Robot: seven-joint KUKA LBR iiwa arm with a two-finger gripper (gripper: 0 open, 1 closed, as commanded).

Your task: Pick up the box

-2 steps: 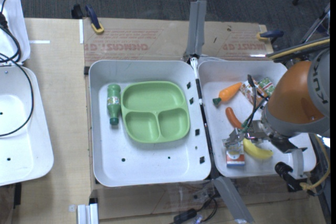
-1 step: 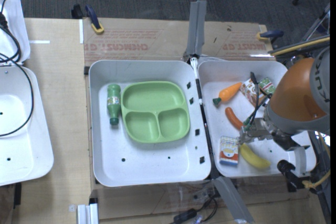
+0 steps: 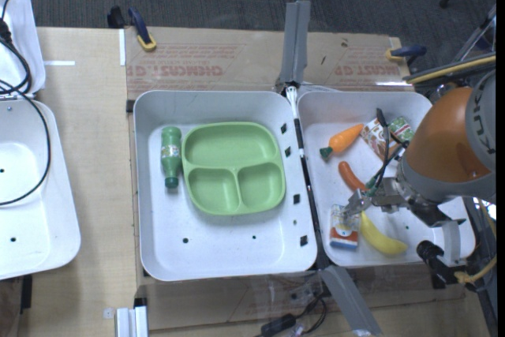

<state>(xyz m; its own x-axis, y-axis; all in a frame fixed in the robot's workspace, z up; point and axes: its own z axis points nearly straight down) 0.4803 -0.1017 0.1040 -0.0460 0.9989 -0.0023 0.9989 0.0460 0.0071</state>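
The box, a small carton with a white top and a red and blue lower face, lies in the right bin near its front edge, just beside the bin's left wall. Its long axis appears to run roughly from the front edge toward the back, tilted slightly, with the coloured end pointing to the front; the print is too small to read. The gripper hangs right over the carton's back end, its fingers slightly parted and angled down at it, with nothing visibly pinched between them; that placement looks like a lineup for a grasp across the box's short side. A banana lies just beside the box toward the right, a sausage and a carrot sit farther back, and the crowding probably leaves little room. The left bin carries a green divided plate and a green bottle near its left wall.
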